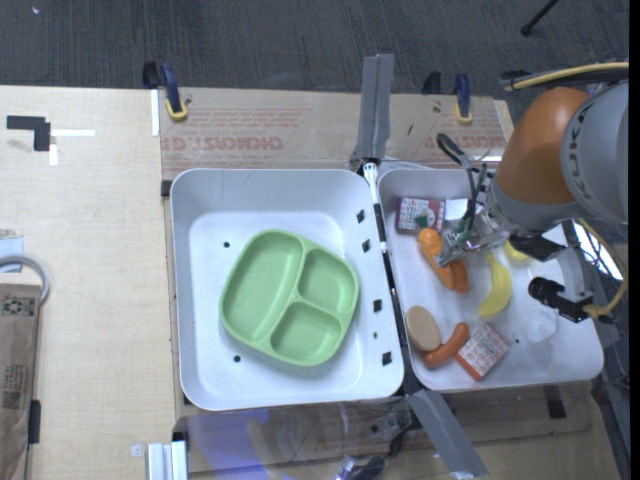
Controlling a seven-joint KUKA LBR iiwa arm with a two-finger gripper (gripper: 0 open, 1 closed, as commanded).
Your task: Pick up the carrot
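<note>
The orange carrot point(445, 261) lies in the right bin point(575, 368), near its upper left part, pointing down and to the right. My gripper point(460, 244) reaches in from the right and is down right over the carrot's upper half, touching or nearly touching it. The wrist hides the point of contact. The carrot still rests on the bin floor.
A yellow banana point(496, 286) lies just right of the carrot. A red packet point(418, 214) is above it. Below lie a tan oval piece point(422, 328), a sausage point(446, 345) and a red-white packet point(484, 351). The left bin point(200, 368) holds a green divided plate point(290, 296).
</note>
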